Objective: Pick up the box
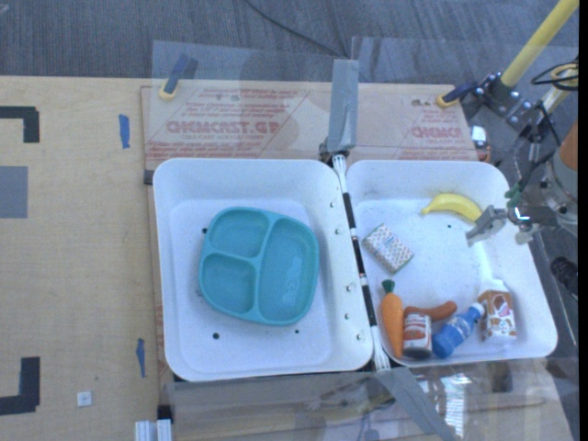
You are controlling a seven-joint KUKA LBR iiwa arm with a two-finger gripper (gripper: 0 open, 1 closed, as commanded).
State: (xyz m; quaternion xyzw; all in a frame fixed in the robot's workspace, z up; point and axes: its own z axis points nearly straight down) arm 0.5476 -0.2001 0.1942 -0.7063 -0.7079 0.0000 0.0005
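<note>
Camera view: the patterned box (388, 247) lies untouched in the right bin (542, 338), left of the end effector (496, 220), whose grip state I cannot tell; pickup remains undone.

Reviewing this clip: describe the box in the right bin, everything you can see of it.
The box is small, flat and rectangular, whitish with a fine dotted or checked pattern, seemingly cardboard. It lies flat on the floor of the right bin, turned diagonally, in the bin's left half near the divider. Nothing touches it: the banana lies apart toward the upper right, the carrot below. The gripper is off to its right, clear of it.
</note>
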